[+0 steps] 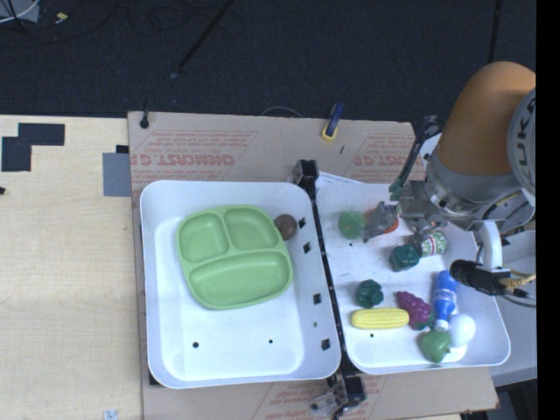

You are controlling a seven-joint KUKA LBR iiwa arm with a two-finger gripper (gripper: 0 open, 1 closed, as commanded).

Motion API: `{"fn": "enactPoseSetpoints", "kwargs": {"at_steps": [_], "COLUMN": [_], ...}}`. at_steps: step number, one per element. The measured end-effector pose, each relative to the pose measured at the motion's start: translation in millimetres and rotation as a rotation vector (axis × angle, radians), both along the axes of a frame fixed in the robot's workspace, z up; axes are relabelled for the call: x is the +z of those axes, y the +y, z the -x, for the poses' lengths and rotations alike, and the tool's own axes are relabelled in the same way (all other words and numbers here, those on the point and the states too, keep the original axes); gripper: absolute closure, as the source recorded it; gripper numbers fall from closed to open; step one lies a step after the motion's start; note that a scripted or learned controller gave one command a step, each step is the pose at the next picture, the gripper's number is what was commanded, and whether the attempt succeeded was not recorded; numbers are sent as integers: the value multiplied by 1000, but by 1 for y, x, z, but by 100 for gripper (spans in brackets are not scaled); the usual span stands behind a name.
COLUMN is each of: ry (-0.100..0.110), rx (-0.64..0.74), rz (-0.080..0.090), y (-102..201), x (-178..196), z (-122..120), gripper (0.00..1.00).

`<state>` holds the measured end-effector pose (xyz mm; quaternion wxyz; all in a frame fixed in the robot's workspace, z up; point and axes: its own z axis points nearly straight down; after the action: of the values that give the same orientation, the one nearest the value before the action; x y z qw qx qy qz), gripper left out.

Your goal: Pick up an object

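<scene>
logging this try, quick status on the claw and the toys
Claw low in right bin, fingers' state unclear. Nothing seen held. Green ball just left of it, teal toy just below. Corn, grapes, bottle lie nearer the front.

A divided plate (234,257) is set in the left bin (166,357), a ball (285,226) touching its right rim. A corn cob (380,319) and bottle (444,298) are placed in the right bin (494,353).

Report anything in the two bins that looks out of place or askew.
The green divided plate sits tilted in the left bin, not square to its walls. A small brown ball rests against the plate's rim, apart from the toys in the right bin.
</scene>
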<state>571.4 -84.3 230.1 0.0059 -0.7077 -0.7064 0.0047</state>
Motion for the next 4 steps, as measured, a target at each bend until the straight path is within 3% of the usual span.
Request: {"fn": "enactPoseSetpoints", "kwargs": {"at_steps": [1, 4], "ry": [-14, -9], "rx": [2, 2], "rz": [1, 0], "y": [0, 0], "x": [7, -146], "z": [-3, 11], "gripper": [0, 0]}}
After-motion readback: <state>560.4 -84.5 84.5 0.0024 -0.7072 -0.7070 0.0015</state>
